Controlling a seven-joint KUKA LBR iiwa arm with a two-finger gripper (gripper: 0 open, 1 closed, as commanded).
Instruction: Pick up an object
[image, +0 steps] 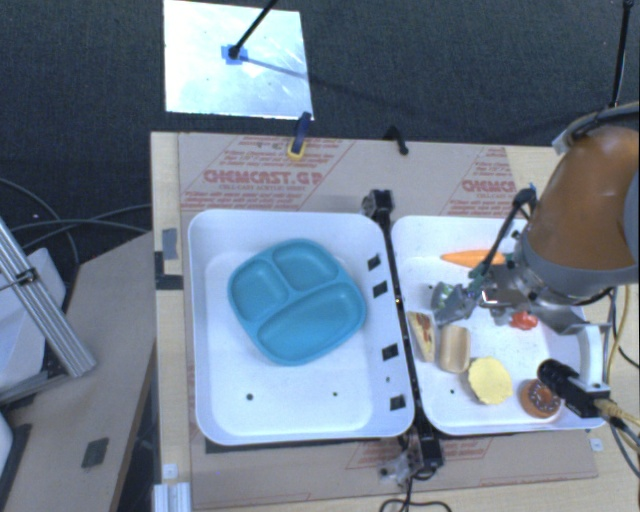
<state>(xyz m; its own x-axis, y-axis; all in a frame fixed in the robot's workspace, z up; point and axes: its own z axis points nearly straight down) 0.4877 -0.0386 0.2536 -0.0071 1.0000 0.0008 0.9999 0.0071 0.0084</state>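
My gripper (447, 303) hangs low over the left part of the right bin (430, 235), reaching in from the right. Its grey fingertips hover just above a tan bread-like piece (454, 347) and a sandwich wedge (421, 335). Nothing shows between the fingers. An orange carrot (466, 258) lies at the back of this bin. A yellow round piece (489, 380) and a brown doughnut (541, 399) lie at the front. A small red item (523, 320) peeks out beside the wrist.
The left bin (215, 400) holds a blue divided plate (296, 299). A black divider with clips (390, 300) runs between the bins. The bulky orange arm (590, 210) covers the right bin's right side. Cables hang at the bench's front edge.
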